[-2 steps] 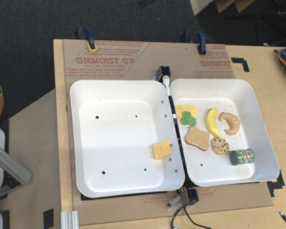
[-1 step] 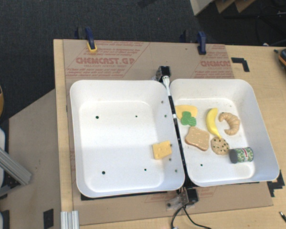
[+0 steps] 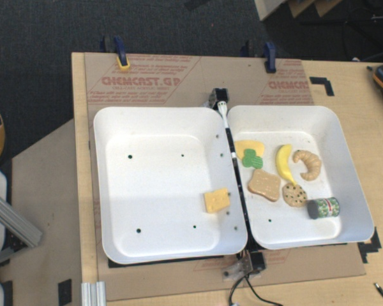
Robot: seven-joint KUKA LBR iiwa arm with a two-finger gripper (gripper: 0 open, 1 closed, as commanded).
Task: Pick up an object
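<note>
A dark grey carpeted floor (image 3: 83, 11) surrounds the bench's light wooden board (image 3: 198, 75), printed with red lettering and held by two blue clamps (image 3: 269, 55) at its far edge.

Both bins are plain white: the left bin (image 3: 115, 132) carries a few small dark dots on its floor, and the right bin (image 3: 345, 171) is white without marks. In the left bin lies a yellow cheese block (image 3: 217, 200). In the right bin, the banana (image 3: 283, 163) is bright yellow, the croissant (image 3: 308, 164) golden tan, the bread slice (image 3: 264, 185) light brown, the cookie (image 3: 294, 195) tan with dark specks. A green piece (image 3: 253, 160) sits on a yellow slice (image 3: 249, 148). The can (image 3: 323, 208) is grey with a green and red label. The bench board (image 3: 179, 81) is pale brown with red lettering, held by blue clamps (image 3: 120, 46).
</note>
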